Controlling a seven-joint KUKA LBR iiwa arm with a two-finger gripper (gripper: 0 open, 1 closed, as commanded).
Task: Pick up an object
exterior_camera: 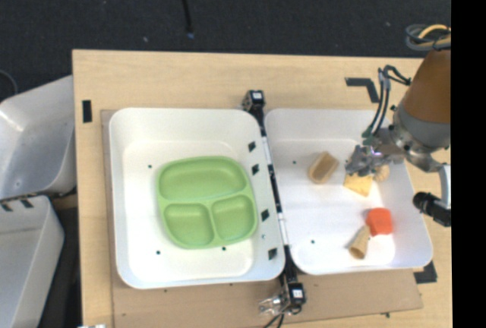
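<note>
Four small objects lie in the right bin (304,243): a tan bread-like piece (323,166), a yellow cheese wedge (360,184), an orange-red block (380,220) and a tan cone-shaped piece (359,244). My gripper (367,161) hangs low over the bin's right part, right above the upper edge of the cheese wedge. The grey arm with its orange band (429,91) comes in from the right. I cannot make out whether anything sits between the fingers.
The left bin (129,243) holds a green three-compartment tray (206,200). A black divider with clips (266,167) runs between the bins. White containers (30,144) stand off the bench's left edge. Cables (387,83) hang near the arm.
</note>
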